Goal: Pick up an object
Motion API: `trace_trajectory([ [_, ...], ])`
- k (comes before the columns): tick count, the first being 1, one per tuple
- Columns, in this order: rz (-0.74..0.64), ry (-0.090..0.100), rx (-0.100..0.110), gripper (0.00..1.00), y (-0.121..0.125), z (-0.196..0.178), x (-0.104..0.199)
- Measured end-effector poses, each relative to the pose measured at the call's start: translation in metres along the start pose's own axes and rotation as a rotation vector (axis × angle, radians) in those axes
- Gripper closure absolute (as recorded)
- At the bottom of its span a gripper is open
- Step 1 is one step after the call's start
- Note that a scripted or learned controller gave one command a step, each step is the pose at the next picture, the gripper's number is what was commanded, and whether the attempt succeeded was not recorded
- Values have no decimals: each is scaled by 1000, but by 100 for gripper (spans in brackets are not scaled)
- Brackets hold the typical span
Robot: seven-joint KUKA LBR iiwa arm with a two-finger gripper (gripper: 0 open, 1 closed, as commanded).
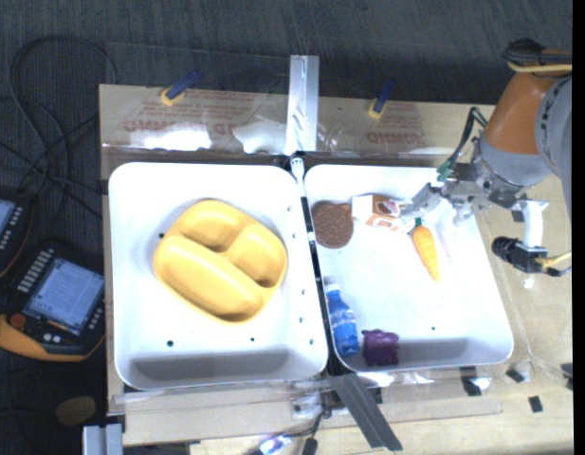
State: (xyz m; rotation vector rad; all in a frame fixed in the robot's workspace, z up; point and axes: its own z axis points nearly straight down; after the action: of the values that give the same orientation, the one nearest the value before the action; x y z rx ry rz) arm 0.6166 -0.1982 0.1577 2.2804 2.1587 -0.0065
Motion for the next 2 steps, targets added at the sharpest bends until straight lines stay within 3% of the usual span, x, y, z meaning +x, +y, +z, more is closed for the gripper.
trace_trajectory([
  [1, 0, 0, 0, 0, 0, 0, 0],
  [2, -24, 6, -3, 0, -19, 63, -6],
])
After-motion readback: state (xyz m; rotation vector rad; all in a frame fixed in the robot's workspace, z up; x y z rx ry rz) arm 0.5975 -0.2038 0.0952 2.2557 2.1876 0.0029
